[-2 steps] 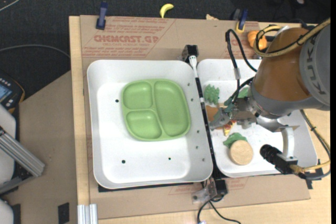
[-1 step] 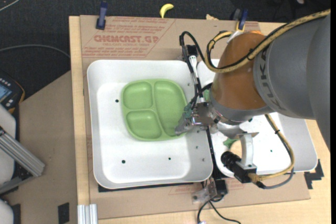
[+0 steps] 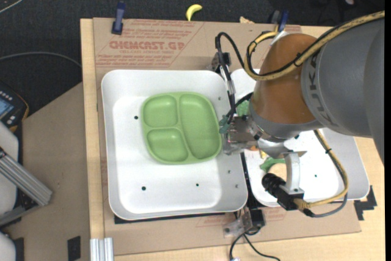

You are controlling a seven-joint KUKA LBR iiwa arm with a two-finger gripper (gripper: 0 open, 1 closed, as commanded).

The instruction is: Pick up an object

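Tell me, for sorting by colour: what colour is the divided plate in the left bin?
Light green, seen in the camera view: divided plate.

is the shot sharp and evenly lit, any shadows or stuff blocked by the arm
Camera view: even, soft light, no strong glare; the green divided plate and left bin are sharp; the arm looms large and slightly soft, covering much of the right bin, with faint shadow beneath it.

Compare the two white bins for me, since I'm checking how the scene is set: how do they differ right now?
The left bin lies in open sight and holds a green divided plate; the right bin is largely covered by the arm, with only small green bits showing under it. The left bin shows dark dots on its floor. Both are shallow, white and side by side.
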